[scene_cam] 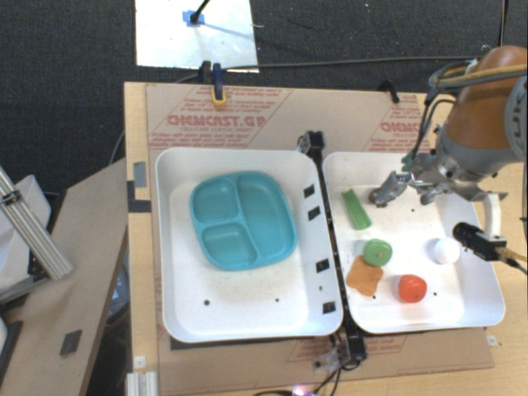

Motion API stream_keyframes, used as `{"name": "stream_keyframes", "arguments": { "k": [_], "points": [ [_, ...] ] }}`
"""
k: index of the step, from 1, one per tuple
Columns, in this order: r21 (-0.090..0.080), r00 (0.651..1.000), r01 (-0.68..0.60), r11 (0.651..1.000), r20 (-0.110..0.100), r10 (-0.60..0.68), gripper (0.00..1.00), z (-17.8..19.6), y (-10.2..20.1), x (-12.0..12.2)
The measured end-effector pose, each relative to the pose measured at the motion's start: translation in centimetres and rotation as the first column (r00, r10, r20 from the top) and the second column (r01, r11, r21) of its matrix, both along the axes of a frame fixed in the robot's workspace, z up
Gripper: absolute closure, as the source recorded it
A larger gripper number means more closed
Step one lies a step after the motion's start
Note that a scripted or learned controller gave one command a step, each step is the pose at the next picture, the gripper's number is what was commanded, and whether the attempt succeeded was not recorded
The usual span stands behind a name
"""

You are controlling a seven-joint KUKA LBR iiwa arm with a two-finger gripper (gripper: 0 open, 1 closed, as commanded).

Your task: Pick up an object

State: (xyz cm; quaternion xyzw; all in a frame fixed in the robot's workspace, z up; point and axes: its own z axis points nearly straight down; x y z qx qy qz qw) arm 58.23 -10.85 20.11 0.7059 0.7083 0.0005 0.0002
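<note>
Starting at the near edge of the right bin (492, 308), we find a red ball-like piece (412, 288), an orange wedge (365, 277) and a round green piece (378, 252), the last two touching or nearly so, with a white ball (445, 251) off to their right. Farther back lies a green bar (357, 209), its long axis running front to back with a slight lean. Beyond it, our gripper (399, 185) hangs just right of the bar's far end; whether it is spread or closed we cannot tell, and nothing is visibly held. We judge the bar the nearest candidate, lying left and slightly nearer the camera. In the left bin (177, 304) rests a teal divided tray (243, 219).
</note>
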Motion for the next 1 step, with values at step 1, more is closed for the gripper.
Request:
{"name": "stream_keyframes", "arguments": {
  "k": [1],
  "points": [
    [0.0, 1.0, 0.002, 1.0, -0.003, -0.002, 0.0, -5.94, -0.32, 0.64]
  ]
}}
